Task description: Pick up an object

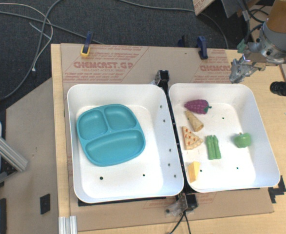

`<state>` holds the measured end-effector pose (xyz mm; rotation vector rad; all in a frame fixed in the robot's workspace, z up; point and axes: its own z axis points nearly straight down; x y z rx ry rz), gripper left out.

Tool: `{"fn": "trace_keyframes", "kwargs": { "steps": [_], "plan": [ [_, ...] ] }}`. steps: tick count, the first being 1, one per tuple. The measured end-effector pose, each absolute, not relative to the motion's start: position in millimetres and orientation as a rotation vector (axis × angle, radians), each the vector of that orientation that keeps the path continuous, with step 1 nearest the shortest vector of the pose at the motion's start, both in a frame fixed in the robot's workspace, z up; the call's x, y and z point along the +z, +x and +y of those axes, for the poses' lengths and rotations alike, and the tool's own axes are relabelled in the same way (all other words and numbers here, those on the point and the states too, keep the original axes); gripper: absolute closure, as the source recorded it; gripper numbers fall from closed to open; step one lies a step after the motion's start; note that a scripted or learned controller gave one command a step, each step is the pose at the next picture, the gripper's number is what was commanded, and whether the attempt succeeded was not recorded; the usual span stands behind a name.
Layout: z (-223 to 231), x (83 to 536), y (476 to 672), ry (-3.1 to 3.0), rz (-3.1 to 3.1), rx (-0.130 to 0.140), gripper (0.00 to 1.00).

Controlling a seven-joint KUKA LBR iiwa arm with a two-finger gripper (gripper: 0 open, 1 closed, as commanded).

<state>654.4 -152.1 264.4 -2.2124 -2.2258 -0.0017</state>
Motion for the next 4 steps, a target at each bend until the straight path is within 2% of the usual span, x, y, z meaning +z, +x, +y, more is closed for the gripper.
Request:
{"fn": "trace_keyframes", "kwargs": {
  "steps": [1, 3, 4],
  "plan": [
    [-107, 258, 656.7, -2.213, -2.225, -0.001, 1.0],
    [4, 257, 647.9, -2.211, -2.226, -0.002, 1.0],
    [50, 239, 647.2, -2.212, -2.224, 0.003, 1.0]
  ]
}}
